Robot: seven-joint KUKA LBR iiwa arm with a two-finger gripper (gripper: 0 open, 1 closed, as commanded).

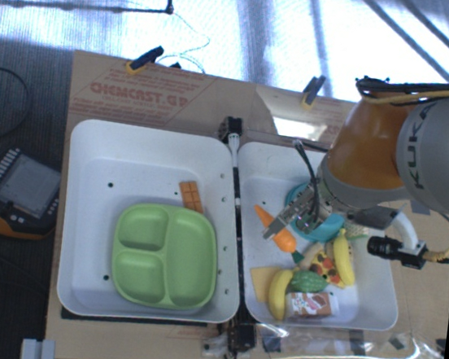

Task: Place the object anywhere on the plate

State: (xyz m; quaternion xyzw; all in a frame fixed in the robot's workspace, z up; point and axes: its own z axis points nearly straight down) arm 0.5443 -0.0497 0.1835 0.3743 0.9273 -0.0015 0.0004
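carrot: orange, tapered, lying slantwise in right bin, nr divider, just beside the gripper tip.
plate: green, 3 sections, in left bin.
arm: reaches in fr right, wrist low over right bin.
gripper: at carrot; grip can't tell.

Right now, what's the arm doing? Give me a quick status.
Gripper low in right bin, over the carrot. Green plate in left bin, nothing on it. Orange block lies beside plate.
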